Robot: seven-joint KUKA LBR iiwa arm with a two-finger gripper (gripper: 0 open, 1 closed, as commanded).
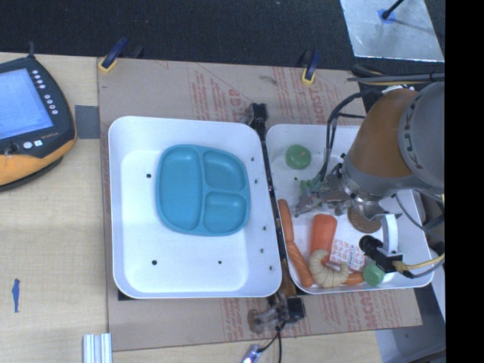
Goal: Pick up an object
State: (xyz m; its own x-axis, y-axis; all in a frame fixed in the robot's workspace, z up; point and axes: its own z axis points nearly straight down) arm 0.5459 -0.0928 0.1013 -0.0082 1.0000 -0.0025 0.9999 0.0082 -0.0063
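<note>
Just below the gripper (321, 195), whose grip state could not be told as it hung in the right bin (276, 138), an orange-red block (323, 233) lay free, so the reach seemingly needed a short descent before closing.

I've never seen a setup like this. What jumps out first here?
A blue divided plate lies alone in the left bin. The grey and orange arm reaches into the right bin, its tool low among toy food: a green ball and an orange carrot.
</note>
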